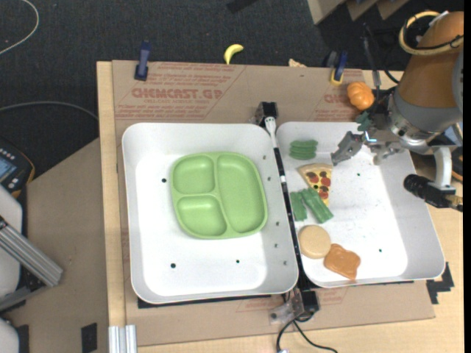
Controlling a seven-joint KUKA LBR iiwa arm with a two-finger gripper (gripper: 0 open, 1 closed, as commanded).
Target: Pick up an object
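Observation:
The right bin point(412, 226) holds several toy foods: a green round piece point(302, 149), a pizza slice point(317, 178), two green sticks point(310, 205), a beige round cookie point(314, 241) and an orange-brown toast piece point(342, 261). My gripper point(364, 151) hangs over the far part of the right bin, to the right of the green round piece and above the pizza slice. Its fingers stand open, with nothing between them.
The left bin point(147, 256) holds a green divided plate point(218, 195). An orange toy fruit point(360, 95) lies on the bench behind the right bin, close to the arm. A yellow banana point(233, 51) and two blue clamps point(142, 62) point(338, 66) sit along the far board edge.

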